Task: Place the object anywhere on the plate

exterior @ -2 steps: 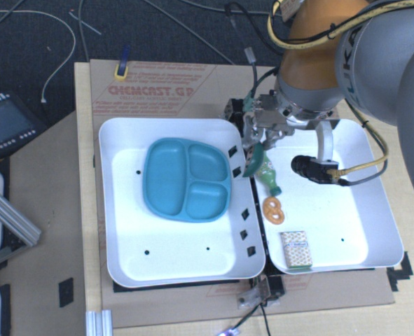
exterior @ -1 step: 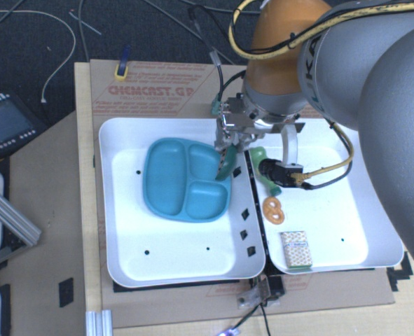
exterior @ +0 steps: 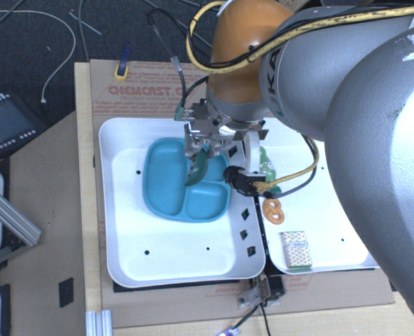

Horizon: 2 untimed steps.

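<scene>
You saw the arm (exterior: 347, 82) run off the top and right edges, and its bulk hid the far rim and much of the right bin (exterior: 333, 208). The pincer (exterior: 199, 161) hung over the blue plate (exterior: 175, 184), covering part of its far edge, and you could not tell how its tips stood. A dark teal thing (exterior: 197, 170) below it was too small to name, nor could you tell whether it was gripped. A green item (exterior: 265, 161) lay half hidden behind a black cable (exterior: 245, 180). The screen (exterior: 3, 121) was cut by the left edge.
</scene>
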Motion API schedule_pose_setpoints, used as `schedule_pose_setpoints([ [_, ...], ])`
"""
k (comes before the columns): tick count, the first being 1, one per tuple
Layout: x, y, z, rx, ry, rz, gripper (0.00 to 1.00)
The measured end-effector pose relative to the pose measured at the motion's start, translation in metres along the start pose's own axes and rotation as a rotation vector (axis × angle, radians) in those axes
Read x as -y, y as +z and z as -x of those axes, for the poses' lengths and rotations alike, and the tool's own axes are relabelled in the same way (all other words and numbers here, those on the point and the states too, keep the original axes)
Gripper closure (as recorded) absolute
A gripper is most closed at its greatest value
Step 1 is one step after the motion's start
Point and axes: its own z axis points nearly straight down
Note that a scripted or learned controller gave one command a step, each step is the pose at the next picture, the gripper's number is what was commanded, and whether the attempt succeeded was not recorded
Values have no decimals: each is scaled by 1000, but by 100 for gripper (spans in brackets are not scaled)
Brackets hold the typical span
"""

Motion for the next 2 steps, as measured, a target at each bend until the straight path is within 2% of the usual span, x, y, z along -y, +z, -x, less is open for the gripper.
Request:
schedule_pose_setpoints([
  [1, -6, -6, -63, -1, -1, 4, 100],
  [2, -6, -6, -58, 2, 5, 3, 0],
])
